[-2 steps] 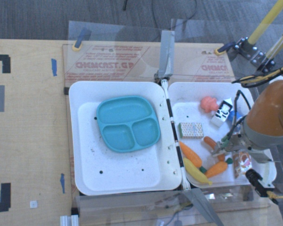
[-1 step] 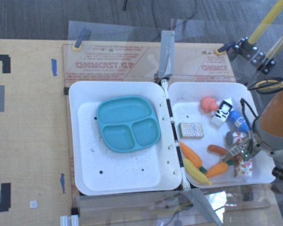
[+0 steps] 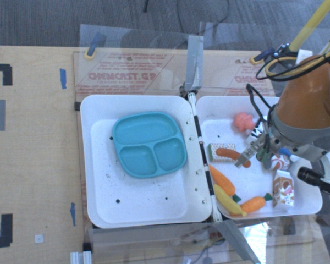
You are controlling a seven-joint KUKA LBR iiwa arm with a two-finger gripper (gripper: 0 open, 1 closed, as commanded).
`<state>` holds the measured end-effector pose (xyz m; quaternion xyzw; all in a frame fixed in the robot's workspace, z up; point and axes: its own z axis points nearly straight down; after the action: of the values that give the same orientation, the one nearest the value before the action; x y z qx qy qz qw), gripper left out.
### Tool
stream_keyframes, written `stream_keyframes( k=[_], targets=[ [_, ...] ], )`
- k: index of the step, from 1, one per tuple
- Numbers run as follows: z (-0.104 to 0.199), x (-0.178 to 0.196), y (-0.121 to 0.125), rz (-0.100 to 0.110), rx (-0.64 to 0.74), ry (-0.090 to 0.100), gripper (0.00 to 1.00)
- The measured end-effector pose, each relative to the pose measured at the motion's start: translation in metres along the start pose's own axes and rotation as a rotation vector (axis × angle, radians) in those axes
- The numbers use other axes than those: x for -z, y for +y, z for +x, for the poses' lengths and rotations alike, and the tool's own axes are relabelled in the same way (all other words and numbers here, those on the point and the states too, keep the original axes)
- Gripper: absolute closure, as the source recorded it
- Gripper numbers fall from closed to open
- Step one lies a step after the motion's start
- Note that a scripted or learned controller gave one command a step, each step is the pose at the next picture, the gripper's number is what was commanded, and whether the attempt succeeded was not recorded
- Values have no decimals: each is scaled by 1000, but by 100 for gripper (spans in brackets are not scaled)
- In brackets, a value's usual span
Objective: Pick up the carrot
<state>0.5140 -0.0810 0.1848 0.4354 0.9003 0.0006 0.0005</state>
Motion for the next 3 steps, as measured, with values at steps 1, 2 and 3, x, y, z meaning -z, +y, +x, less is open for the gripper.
stream_keyframes(
  k=[1,2,3],
  targets=[
    [-22,52,5,0,-13,-1,100],
    [-23,52,5,0,-14,-1,0],
    [39,-1,-13,2,34,2,0]
  ],
)
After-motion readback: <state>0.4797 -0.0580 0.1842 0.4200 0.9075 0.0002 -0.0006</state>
